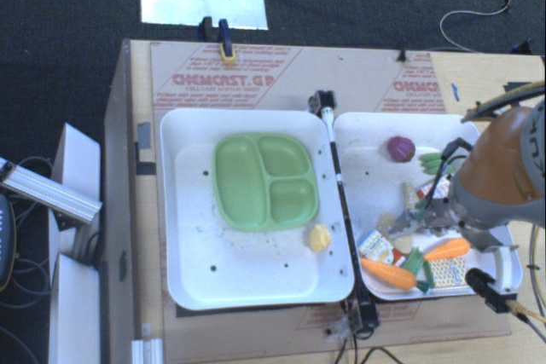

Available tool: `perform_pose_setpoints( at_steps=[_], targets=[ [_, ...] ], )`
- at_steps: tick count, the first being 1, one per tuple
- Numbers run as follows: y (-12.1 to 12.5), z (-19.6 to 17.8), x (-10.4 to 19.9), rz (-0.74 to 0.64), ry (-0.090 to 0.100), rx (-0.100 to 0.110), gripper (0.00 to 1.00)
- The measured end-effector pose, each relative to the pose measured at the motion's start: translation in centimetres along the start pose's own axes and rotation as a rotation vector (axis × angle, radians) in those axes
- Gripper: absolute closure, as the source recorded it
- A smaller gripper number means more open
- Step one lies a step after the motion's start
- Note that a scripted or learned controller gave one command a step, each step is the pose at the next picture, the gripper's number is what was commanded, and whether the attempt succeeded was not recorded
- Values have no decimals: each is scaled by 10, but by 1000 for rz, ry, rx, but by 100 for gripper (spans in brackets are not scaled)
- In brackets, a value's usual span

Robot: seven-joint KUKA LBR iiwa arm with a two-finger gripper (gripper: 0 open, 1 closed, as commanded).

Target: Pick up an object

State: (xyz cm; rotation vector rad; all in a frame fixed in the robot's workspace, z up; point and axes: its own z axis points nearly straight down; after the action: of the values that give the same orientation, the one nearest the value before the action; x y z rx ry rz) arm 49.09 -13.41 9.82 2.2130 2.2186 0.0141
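Observation:
The right bin (367,183) holds several small toys: a purple round piece (400,149), a green piece (431,158), an orange carrot (388,273), a second carrot (446,249) and a small printed box (376,247). My gripper (413,217) hangs low over the middle of this pile, just above the box and carrots, with the orange-banded wrist (503,166) behind it to the right. The arm hides part of the bin's right side.
The left bin (192,268) carries a green divided plate (264,182) and a small yellow lump (318,238) by its lower right corner. A black rail (337,175) separates the two bins. Cables lie near the bench's front edge (358,324).

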Motion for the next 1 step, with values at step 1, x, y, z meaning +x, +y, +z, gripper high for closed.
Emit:
perform_pose_setpoints(
  at_steps=[1],
  targets=[
    [1, -10, 0, -1, 0, -3, 100]
  ],
)
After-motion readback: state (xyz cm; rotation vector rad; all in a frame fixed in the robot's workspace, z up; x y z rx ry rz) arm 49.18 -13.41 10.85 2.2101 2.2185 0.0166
